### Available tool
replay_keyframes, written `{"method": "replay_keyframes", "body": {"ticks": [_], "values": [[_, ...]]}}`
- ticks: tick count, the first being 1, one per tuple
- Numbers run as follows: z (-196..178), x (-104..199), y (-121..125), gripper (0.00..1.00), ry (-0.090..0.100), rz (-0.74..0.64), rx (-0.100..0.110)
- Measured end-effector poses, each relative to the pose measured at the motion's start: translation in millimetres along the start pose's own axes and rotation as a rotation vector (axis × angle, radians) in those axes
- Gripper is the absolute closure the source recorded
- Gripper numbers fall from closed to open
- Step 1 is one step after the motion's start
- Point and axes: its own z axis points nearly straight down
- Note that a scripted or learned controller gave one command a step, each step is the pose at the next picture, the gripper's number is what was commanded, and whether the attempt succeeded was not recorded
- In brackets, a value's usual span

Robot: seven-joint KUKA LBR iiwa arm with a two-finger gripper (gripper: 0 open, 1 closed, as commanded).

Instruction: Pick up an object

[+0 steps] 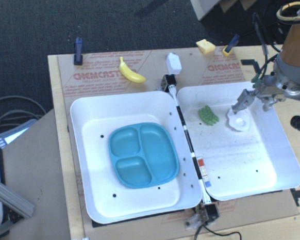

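We see the pincer (242, 104) low in the right bin (278, 174), fingers spread open w/ nothing between them. A small white object (238, 122), smooth & rounded, sits just below its tip; can't tell if touching. A knobbly green object (208, 115) lies near, to its left. Beyond that, in the left bin (87, 116): a glossy teal divided plate (142, 155), rounded corners.

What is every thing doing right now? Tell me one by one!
blue plate: lying flat in the left bin.
green toy: lying in the right bin, untouched.
white object: lying in the right bin, right under the gripper.
banana: lying on the bench behind the bins.
yellow block: resting on the bench, far from the bins.
gripper: low over the white object.
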Motion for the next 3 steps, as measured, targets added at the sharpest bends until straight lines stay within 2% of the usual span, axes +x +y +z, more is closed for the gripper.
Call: {"method": "replay_keyframes", "body": {"ticks": [1, 2, 3], "values": [[133, 50, 3, 0.00, 0.000, -0.001, -0.001], [133, 49, 59, 0.00, 0.000, -0.001, -0.002], [123, 49, 60, 1.00, -0.001, -0.002, -0.004]]}}
